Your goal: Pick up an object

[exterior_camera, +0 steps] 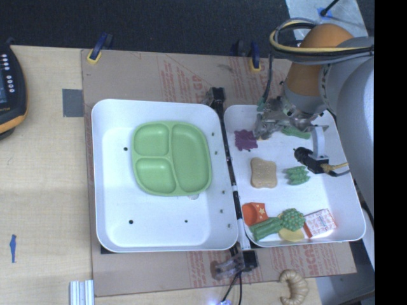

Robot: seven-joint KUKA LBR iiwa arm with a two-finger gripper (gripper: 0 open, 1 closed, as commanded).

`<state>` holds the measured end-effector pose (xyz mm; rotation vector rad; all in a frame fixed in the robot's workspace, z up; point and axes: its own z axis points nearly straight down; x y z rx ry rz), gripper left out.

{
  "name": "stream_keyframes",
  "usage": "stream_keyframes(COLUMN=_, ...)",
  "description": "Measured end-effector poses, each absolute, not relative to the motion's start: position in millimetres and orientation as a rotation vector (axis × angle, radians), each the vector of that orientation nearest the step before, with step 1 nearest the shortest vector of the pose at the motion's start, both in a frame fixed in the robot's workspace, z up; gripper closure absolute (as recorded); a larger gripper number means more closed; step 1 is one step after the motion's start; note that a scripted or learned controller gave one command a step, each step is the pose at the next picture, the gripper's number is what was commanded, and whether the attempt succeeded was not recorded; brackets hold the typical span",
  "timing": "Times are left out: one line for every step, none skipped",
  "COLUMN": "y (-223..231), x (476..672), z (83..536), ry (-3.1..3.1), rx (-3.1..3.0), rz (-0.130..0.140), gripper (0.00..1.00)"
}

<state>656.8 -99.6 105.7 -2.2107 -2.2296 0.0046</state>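
The arm reaches in from the right, wrist pointing down over the far end of the right bin (353, 230). The gripper (275, 124) sits low just beside the purple toy (245, 140); whether it is spread or closed cannot be told.

Two white bins (105, 170), one green plate (172, 157), about eight small toys (263, 173)

faint red print on cardboard (159, 75), illegible
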Motion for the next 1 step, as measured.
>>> stream_keyframes(y=-99.5, x=656.5, z=105.1, ry=-2.231, rx=-2.208, rz=0.006, gripper=0.00)
